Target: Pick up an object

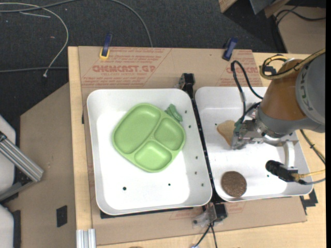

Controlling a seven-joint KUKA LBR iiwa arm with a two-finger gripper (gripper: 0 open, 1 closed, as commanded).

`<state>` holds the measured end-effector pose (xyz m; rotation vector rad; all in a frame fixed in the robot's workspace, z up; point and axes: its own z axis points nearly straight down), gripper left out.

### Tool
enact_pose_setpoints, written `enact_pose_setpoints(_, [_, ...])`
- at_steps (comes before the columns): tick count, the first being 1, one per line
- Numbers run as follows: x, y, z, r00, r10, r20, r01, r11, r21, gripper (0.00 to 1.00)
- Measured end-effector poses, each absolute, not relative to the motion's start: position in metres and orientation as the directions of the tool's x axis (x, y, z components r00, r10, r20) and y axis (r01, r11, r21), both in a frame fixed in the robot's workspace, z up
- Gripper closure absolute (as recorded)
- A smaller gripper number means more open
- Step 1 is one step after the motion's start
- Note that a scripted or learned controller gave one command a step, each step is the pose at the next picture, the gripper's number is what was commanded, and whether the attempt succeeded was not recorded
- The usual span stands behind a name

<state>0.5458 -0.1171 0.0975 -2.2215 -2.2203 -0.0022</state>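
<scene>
Cardboard covers the bench under two white bins. Nearest in the right bin lies one brown disc. Farther back, the arm bends down from the right, its gripper low over one tan piece; whether it is clenched I cannot tell. One green divided plate sits in the left bin.

- A light green divided plate with three compartments lies flat in the left bin, turned at an angle.
- A small dark green piece sits just beside the plate's upper right rim.
- A tan, flattish object lies in the right bin, next to the end effector.
- A brown round disc lies flat near the right bin's front edge.
</scene>
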Motion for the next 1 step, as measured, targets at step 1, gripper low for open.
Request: enact_pose_setpoints(1, [0.5518, -0.1235, 0.1443, 0.0, 1.0, -0.001, 1.0, 0.0, 0.005, 1.0])
